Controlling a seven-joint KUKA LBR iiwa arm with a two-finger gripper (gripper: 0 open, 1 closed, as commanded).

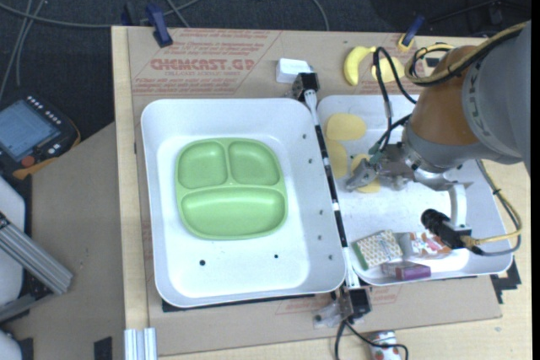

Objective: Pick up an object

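Note:
My gripper [364,174] is low in the right bin [481,265], near its left wall, with the grey arm and its orange band [443,110] reaching in from the right. A pale yellow rounded object [344,128] lies just beyond the gripper toward the back of the bin. A small yellow piece [368,186] sits right under the gripper's tip; I cannot tell if it is held. At the bin's front lie a speckled block [377,247], a purple object [406,271] and a red-and-white item [428,244].
The left bin [160,139] holds a green divided plate [230,187]. A yellow banana [358,64] lies on the bench behind the right bin. A white and black clamp [297,76] sits at the back between the bins.

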